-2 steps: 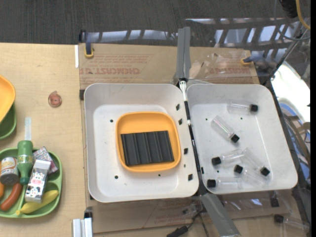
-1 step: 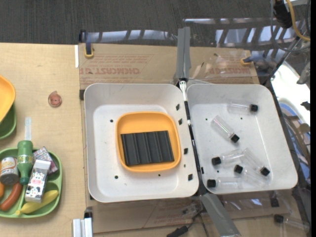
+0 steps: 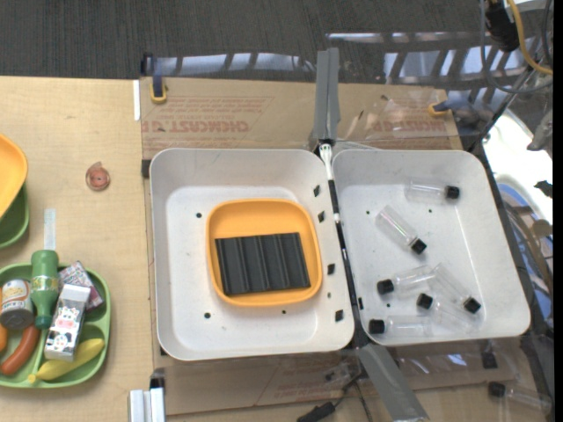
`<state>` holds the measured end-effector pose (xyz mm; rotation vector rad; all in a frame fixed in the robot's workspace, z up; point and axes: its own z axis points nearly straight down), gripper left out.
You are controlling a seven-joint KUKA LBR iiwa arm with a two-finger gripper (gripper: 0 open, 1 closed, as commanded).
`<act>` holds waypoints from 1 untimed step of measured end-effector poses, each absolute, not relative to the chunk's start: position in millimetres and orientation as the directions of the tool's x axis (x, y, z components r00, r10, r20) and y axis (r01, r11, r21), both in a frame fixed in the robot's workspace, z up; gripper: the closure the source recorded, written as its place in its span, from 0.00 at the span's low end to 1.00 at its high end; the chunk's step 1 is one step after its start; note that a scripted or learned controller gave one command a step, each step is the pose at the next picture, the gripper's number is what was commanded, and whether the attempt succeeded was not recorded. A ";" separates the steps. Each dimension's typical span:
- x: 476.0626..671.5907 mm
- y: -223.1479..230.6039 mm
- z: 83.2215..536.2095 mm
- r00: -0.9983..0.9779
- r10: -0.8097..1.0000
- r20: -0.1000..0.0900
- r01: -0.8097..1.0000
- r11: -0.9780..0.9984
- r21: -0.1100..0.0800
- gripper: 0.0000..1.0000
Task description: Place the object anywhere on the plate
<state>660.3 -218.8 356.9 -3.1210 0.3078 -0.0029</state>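
Observation:
An orange plate [image 3: 262, 211] lies in the middle of the left white bin [image 3: 180, 262]. A black ribbed rectangular object [image 3: 264, 264] rests flat on the plate, covering most of its centre. In the right bin [image 3: 369, 183] lie several clear vials with black caps, among them one at the back [image 3: 431, 190], one in the middle [image 3: 400, 231] and one at the front [image 3: 396, 326]. Robot hardware with a yellow cable [image 3: 503, 11] stands at the top right corner, well away from both bins.
On the wooden table to the left stands a green tray of toy food [image 3: 53, 323]. An orange bowl [image 3: 9, 178] and a small pink piece [image 3: 98, 177] lie further back. Cardboard lies under the bins, with a clear barrier behind them.

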 end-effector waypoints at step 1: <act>660.5 -218.6 355.4 0.981 -0.195 0.003 -0.195 -0.981 -0.006 0.00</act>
